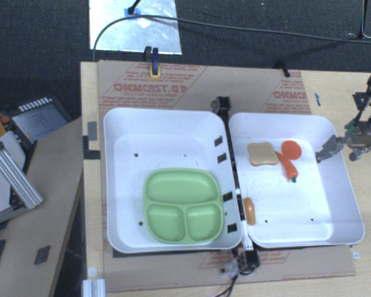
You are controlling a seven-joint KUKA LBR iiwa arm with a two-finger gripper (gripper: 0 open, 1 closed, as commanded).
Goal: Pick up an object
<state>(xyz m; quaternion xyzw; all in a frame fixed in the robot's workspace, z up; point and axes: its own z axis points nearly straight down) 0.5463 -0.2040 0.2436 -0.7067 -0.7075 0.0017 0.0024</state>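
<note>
The right white bin (334, 224) holds a tan toy slice of toast (262, 154) near its back. Just right of the toast lies a round red piece (290, 148) with an orange carrot-like stick (288, 166) running from it toward the front. A small orange sausage-shaped toy (250, 210) rests against the bin's left wall. My gripper (341, 152) hangs at the bin's right rim, to the right of the red piece and apart from it. Its fingers are spread open with nothing between them.
The left white bin (123, 135) holds a green three-compartment plate (183, 204) toward its front. Black clips line the divider between the bins (230, 166). A yellow-handled clamp (153, 64) sits at the back edge of the brown board. Grey equipment stands off the bench's left side.
</note>
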